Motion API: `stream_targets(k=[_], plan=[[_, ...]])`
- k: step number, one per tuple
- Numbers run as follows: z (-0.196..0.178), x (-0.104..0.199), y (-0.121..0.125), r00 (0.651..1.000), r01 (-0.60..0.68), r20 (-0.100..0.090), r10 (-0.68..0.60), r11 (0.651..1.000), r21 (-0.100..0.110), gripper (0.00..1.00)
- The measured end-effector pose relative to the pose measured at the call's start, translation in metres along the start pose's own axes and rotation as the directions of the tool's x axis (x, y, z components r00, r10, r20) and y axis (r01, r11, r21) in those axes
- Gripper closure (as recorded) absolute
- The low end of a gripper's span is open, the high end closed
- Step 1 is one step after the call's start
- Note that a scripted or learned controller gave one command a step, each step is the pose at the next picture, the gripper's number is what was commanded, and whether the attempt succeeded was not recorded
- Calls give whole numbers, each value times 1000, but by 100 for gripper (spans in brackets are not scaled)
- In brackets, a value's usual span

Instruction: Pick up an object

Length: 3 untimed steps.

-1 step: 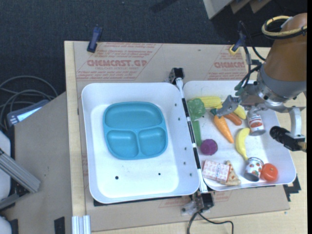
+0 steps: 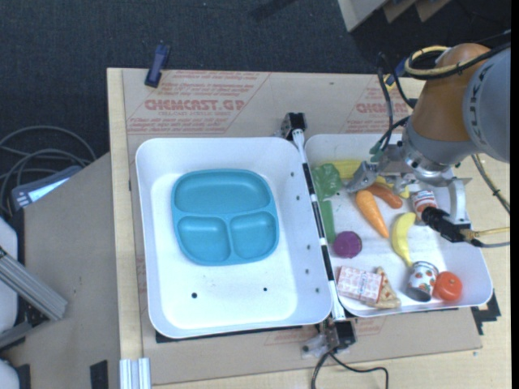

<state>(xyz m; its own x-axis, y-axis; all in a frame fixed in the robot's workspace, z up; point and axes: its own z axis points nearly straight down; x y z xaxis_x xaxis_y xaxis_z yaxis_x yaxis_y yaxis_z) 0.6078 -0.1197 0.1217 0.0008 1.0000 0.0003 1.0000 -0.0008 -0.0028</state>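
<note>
gripper sits low in the upper part of the right bin, just above the carrot; i cannot tell its state from this angle. i see nothing between its fingers. largest first: the left bin fills the middle of the frame and bears a blue divided plate. the grey arm enters at upper right. within the right bin, a green vegetable lies along its left wall, the carrot right of it, a banana further right. a wafer pack rests at the lower edge, a purple ball above it, and a small tomato lower right.
</note>
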Motion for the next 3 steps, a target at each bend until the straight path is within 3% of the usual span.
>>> stream_targets(k=[1,2,3], plan=[[37,-6,-7,1000,0,-1,0,1000,-1,0],[27,-5,-6,1000,0,0,0,1000,-3,100],[-64,78,14,1000,3,-1,-3,1000,-5,100]])
